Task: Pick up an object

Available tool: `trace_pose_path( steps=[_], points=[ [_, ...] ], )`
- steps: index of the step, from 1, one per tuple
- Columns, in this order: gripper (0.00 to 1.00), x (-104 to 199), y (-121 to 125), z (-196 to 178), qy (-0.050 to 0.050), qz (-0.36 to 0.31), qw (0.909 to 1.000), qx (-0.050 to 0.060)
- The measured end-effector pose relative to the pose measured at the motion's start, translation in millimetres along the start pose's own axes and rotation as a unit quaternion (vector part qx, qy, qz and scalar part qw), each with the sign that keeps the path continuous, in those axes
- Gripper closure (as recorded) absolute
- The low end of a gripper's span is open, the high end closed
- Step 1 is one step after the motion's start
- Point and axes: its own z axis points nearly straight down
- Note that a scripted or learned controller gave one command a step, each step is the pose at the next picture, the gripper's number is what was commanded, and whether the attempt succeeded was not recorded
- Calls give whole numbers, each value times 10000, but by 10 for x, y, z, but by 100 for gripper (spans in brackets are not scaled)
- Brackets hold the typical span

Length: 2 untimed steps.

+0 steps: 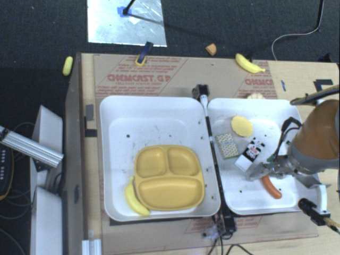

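On the tabletop (159, 70) you have two white bins side by side. Your left bin (114, 142) holds two things: one yellow divided tray (169, 177) with three compartments, and one banana (135, 200) lying against the tray's lower left edge, partly tucked under it.

Your right bin (276, 108) holds four things. One round yellow piece (242, 126) sits near the upper middle. One small patterned pad (227, 145) lies just beside the divider between the bins. One black-and-white box (249, 154) sits tilted near the centre. One orange sausage-shaped piece (271, 187) lies on the bin floor, below and right of the box.

The arm (319, 137) comes in from your right, and the hand (271, 170) is low over the right bin, just above the orange piece and just right of the box. You cannot tell how the hand stands, wide or narrow, and nothing is plainly between its parts.

Outside the bins, count one more banana (248, 64) at the tabletop's far edge, one small yellow piece (67, 65) off its left corner, one small orange lump (211, 49) on the floor, and one silver sheet (126, 15) beyond.
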Motion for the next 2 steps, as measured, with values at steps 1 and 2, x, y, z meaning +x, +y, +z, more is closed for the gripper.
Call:
trace_pose_path(
  steps=[1,2],
  points=[
    [100,9,11,-104,7,-8,10000,-12],
    [100,864,13,-1007,12,-21,10000,-10]
  ],
)
